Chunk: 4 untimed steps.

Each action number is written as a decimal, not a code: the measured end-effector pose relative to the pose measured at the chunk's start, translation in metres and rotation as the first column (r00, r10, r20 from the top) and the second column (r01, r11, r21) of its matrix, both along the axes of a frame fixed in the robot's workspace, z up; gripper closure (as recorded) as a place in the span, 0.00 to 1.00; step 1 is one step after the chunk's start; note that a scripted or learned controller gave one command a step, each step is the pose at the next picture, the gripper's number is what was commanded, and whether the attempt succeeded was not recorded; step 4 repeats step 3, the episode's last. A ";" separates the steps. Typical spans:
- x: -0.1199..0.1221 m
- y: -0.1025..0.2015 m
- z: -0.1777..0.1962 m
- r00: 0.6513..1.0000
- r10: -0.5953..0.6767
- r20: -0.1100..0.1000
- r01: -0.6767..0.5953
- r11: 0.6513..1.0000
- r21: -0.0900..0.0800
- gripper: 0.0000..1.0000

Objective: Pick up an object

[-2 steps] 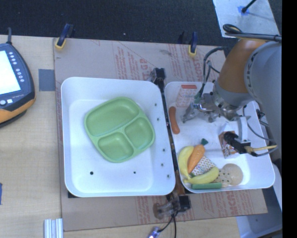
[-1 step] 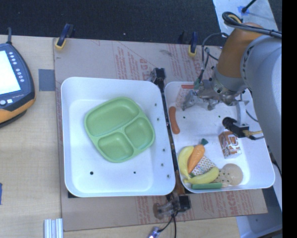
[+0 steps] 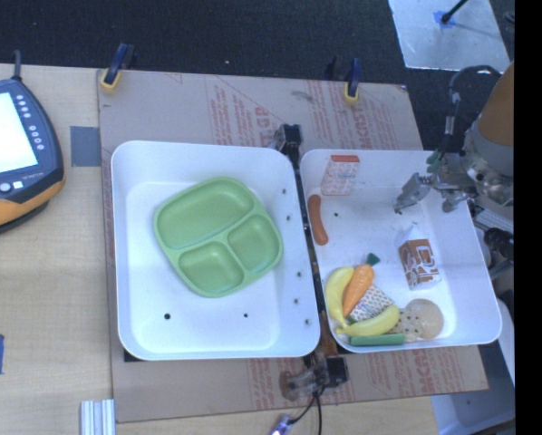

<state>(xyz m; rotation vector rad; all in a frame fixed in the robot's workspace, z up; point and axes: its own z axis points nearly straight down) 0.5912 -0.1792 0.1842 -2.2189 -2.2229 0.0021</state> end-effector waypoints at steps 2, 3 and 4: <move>-0.039 -0.020 -0.093 1.000 0.004 -0.003 -0.004 1.000 0.000 0.00; -0.039 -0.021 -0.082 1.000 0.005 -0.004 -0.005 1.000 0.000 1.00; -0.039 -0.021 -0.082 1.000 0.005 -0.004 -0.005 1.000 0.000 1.00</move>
